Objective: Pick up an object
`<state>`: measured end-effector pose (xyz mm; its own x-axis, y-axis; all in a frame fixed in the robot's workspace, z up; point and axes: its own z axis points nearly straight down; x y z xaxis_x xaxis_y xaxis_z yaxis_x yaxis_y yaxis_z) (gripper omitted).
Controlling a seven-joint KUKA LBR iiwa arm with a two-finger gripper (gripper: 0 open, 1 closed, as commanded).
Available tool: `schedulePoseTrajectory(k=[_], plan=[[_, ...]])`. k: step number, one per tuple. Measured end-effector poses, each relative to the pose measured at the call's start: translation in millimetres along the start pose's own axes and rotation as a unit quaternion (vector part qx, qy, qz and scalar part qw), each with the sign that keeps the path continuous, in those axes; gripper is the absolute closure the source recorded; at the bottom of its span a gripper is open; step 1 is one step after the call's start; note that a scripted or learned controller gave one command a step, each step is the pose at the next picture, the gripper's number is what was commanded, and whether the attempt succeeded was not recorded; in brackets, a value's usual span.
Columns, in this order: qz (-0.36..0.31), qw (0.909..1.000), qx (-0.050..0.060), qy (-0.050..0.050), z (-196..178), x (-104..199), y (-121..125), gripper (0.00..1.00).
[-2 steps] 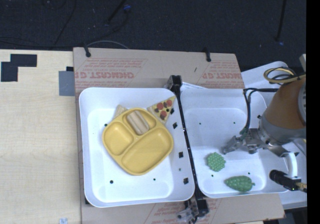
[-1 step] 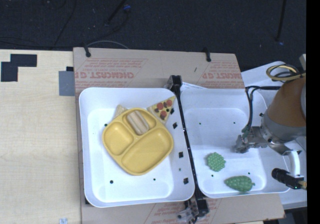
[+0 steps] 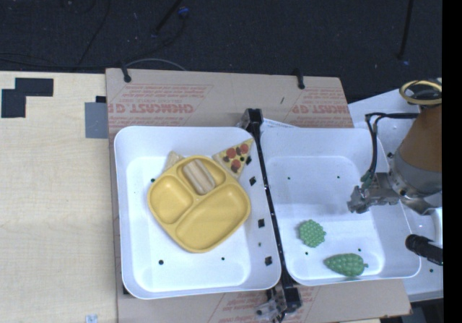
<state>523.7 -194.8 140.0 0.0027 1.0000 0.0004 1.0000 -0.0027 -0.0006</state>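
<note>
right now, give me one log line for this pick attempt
arm: over right bin's right side | hand: nothing seen held | right bin: two green bumpy toys | left bin: yellow divided plate, pizza slice

You've got loads of open floor in the right bin (image 3: 310, 142), whole far half is bare. Only two green bumpy things (image 3: 312, 233) (image 3: 345, 264) clutter the near end. Left bin (image 3: 137, 242) is mostly blocked by the yellow tray (image 3: 209, 217) and pizza slice (image 3: 237, 157).
</note>
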Motion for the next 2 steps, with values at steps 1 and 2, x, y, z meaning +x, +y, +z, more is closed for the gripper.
schedulePoseTrajectory(k=[1,2], plan=[[-0.002,1.0,0.0,0.0,-41.5,2.1,2.6,1.0],[-0.002,1.0,-0.002,-0.001,-104.0,-0.8,3.0,1.0]])
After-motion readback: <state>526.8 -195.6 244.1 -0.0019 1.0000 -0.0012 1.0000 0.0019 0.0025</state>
